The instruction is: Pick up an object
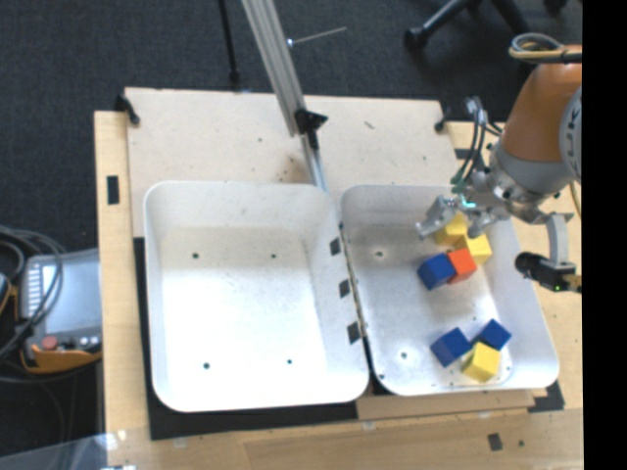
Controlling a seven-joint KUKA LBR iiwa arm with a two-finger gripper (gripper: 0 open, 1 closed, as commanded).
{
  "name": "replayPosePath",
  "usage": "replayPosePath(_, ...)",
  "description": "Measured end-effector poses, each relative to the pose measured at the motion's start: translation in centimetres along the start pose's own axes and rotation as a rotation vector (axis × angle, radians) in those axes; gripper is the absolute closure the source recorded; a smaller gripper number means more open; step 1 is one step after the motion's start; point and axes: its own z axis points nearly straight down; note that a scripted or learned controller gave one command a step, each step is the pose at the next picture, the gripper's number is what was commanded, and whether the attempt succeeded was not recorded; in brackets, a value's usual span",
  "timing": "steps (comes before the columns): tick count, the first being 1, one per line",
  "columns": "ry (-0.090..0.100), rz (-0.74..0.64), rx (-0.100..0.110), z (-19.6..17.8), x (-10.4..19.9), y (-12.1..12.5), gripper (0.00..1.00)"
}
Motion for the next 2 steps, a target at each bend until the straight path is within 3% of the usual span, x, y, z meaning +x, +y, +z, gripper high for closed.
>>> replayPosePath(1, -0.002, -0.001, -0.005, -0.3, 0.0, 0.1, 0.00)
replayPosePath(2, -0.003, 0.001, -0.001, 3.9, 0.1, 0.0, 0.00)
